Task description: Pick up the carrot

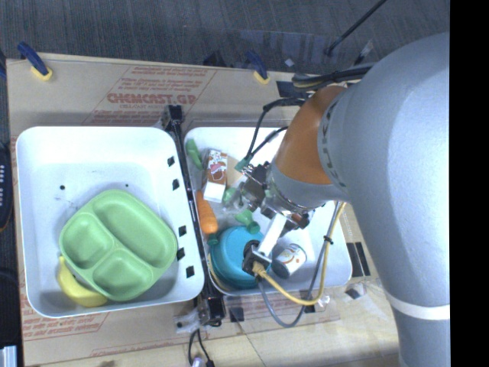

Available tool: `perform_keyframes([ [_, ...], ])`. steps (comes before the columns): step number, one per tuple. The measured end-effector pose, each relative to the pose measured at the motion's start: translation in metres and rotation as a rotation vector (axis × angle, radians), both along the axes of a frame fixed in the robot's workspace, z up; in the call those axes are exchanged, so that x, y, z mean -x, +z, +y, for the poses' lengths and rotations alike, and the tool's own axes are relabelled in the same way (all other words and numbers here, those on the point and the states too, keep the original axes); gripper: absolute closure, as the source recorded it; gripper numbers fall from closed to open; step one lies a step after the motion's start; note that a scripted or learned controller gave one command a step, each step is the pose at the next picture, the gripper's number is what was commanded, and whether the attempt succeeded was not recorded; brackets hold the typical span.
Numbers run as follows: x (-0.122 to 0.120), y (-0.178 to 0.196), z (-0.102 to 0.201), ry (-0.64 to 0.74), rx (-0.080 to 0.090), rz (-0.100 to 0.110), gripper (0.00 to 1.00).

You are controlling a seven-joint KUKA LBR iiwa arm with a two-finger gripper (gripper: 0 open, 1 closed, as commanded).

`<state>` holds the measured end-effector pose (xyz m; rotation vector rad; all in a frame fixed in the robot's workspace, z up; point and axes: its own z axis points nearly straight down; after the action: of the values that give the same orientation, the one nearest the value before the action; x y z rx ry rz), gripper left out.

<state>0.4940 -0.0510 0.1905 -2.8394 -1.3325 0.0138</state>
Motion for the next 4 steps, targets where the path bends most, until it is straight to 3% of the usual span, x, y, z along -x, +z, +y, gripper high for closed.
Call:
perform_keyframes([
  [1, -0.006, 0.000, 0.044, -0.050, 0.001, 0.001, 0.00],
  [2, -0.017, 0.000, 0.038, -0.208, 0.003, 0.000, 0.00],
  [3, -0.017, 0.009, 0.040, -0.194, -0.002, 0.008, 1.00],
  [4, -0.017, 0.009, 0.040, -0.193, -0.002, 0.009, 0.00],
])
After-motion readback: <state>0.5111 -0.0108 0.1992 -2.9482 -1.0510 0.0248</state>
